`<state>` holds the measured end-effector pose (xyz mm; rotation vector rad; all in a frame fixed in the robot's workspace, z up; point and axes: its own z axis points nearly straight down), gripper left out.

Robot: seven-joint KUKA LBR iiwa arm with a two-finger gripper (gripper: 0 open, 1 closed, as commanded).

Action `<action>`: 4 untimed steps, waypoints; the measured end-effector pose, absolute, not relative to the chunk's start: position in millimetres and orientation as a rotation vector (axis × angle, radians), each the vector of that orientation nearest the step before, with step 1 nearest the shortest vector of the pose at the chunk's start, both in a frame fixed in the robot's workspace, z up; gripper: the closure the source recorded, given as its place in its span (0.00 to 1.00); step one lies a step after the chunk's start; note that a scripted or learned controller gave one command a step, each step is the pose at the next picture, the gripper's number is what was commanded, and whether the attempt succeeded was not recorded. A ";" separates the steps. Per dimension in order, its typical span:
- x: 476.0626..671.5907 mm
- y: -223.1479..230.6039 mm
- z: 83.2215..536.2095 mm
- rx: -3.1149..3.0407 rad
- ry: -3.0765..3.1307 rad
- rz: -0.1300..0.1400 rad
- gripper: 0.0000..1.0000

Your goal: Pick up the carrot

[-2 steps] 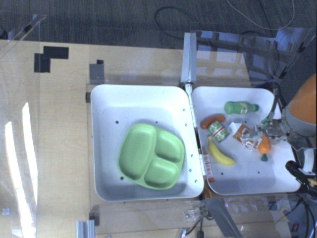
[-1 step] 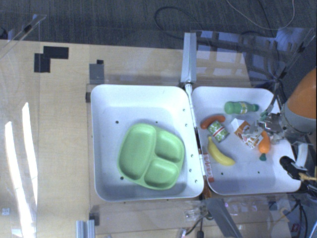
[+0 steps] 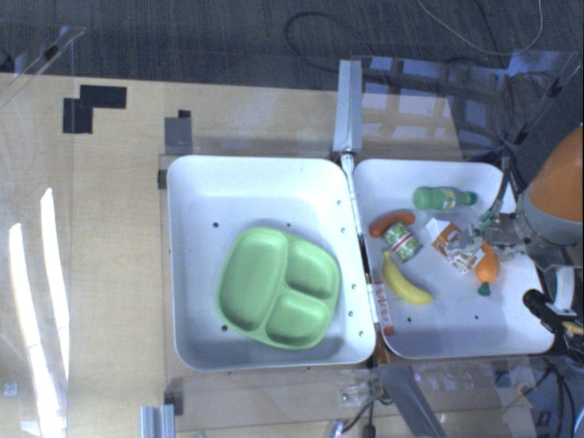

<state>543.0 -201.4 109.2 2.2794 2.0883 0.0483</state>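
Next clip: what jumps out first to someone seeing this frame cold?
The big green divided plate in the left bin dominates. The right bin holds the clutter: a banana, a green bottle and the carrot near its right edge, with the gripper right above the carrot.

The carrot is a short, stubby orange piece with a small dark green tip at its lower end. It lies on the white floor of the right bin, close to that bin's right wall and about halfway down it. Its orange body points up and its green end points toward the bin's near edge.
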 end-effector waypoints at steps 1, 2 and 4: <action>536.8 -198.6 108.1 2.247 2.135 0.052 0.00; 535.9 -197.1 87.8 2.452 1.961 0.012 0.00; 609.4 -144.8 219.5 2.666 1.653 0.006 1.00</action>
